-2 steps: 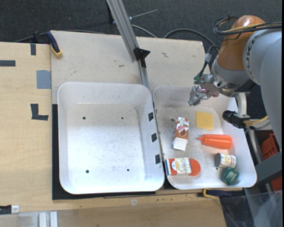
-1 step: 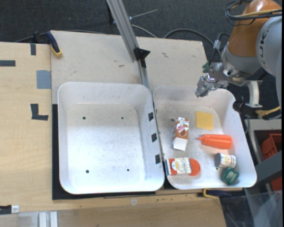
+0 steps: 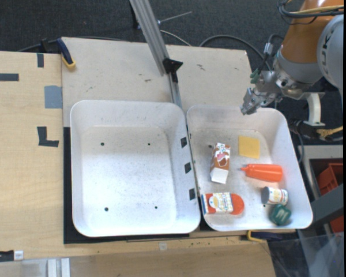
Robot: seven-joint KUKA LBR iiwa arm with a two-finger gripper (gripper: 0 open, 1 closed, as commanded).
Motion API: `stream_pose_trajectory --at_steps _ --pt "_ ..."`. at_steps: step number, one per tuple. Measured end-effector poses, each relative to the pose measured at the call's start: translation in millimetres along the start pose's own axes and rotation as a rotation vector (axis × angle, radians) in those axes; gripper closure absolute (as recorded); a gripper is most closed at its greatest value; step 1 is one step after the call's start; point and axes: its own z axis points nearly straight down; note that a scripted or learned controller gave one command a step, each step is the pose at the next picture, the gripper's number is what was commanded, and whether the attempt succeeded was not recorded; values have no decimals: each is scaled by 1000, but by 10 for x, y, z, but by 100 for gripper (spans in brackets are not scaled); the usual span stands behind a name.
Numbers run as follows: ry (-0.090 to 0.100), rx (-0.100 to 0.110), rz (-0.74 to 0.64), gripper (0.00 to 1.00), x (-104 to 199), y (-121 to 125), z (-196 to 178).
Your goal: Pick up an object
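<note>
The gripper hangs over the far rim of the right bin, nothing visible between its tips; how wide it stands I cannot tell; inside that bin, nearer than the gripper, lie a yellow block, an orange bottle, a small carton, a red packet, a little jar and a green lump, spread apart, likely so each can be picked singly.

The arm is cut off by the top and right edges. The tool is small and blurred, so its fingertips cannot be made out. The worktop runs off the left and bottom edges. Labels on the small jar and carton are too small to read.
</note>
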Motion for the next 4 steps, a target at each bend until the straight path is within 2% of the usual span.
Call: stream_pose_trajectory --at_steps 3,4 --pt "2 6 -4 100 1450 -552 304" --pt "3 3 -6 100 1949 -712 121"
